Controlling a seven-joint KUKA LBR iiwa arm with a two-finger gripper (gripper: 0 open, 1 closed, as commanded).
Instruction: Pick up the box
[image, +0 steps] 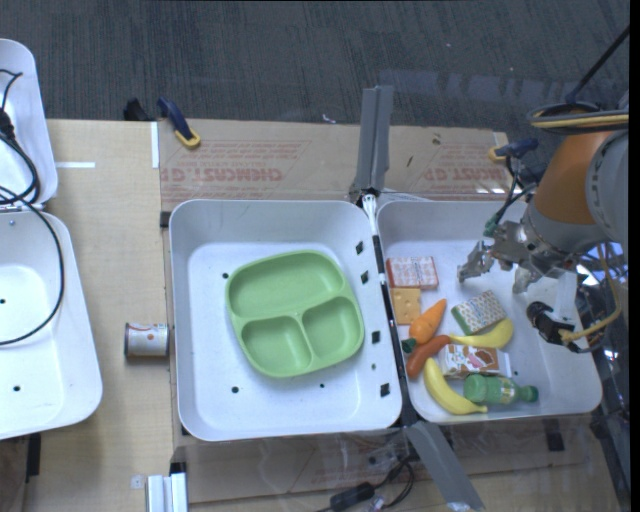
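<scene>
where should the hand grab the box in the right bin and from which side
Probably from above, across the short sides of the box. It lies flat between a carrot and a green bottle, with bananas against it, so side approaches look blocked.

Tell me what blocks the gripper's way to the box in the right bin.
Nothing visible lies between them. The gripper hangs over the right bin, and the box lies below it in the picture, among the food. A banana lies along the box's top edge and a green bottle borders its lower edge, crowding a grasp.
</scene>
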